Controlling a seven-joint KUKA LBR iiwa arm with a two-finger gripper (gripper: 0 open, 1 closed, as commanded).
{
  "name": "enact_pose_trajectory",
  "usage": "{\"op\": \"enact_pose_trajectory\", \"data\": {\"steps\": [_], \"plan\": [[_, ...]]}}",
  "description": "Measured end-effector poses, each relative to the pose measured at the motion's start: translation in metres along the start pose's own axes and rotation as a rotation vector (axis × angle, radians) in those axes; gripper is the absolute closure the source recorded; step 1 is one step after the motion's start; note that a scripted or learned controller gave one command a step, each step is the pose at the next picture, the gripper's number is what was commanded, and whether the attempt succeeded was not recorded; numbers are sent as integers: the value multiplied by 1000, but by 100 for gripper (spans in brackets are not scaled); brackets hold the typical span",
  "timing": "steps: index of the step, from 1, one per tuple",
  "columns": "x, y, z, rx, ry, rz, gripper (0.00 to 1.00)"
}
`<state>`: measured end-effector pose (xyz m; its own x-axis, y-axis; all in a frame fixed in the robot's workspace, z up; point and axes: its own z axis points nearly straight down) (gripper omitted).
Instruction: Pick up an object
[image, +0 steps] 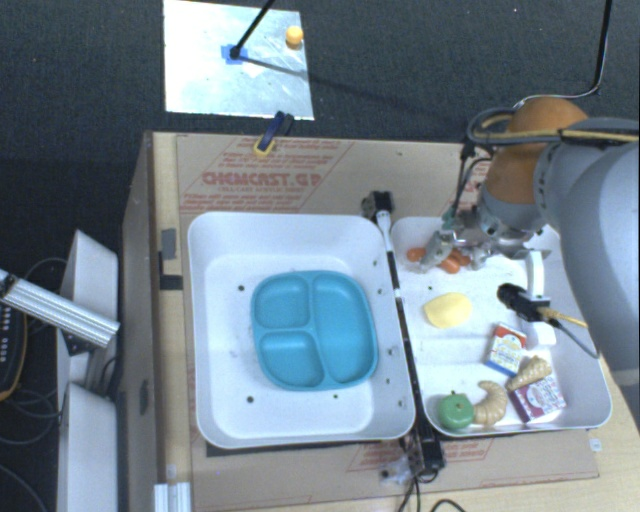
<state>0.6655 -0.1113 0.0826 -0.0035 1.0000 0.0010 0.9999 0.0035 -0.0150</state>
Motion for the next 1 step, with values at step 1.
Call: {"op": "enact_pose_trajectory", "data": {"steps": [1], "plan": [[1, 0, 0, 0, -3, 0, 0]]}}
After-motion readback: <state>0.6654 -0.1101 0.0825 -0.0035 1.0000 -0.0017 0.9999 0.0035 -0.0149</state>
